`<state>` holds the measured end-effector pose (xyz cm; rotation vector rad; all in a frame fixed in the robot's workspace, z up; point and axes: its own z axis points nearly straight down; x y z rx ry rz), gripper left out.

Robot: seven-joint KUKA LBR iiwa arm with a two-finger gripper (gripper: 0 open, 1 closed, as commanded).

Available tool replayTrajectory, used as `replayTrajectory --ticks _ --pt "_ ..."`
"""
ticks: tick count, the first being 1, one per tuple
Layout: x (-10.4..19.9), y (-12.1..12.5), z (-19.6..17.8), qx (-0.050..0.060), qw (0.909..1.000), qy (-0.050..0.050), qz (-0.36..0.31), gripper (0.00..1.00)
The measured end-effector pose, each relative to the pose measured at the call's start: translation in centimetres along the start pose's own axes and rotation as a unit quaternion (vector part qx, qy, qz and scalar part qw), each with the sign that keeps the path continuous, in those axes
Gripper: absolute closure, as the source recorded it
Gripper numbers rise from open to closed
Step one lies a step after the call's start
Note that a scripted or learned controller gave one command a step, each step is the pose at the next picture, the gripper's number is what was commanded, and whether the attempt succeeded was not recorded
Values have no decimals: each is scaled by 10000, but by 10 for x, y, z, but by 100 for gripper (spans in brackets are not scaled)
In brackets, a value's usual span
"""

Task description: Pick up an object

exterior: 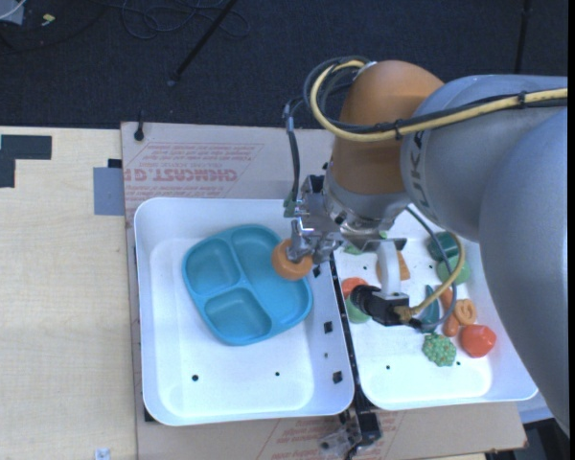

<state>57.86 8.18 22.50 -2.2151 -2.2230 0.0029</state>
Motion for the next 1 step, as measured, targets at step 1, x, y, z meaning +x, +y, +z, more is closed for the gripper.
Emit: replayTrajectory --ticks 1 --pt "2 4 6 5 10000 -9 10 100"
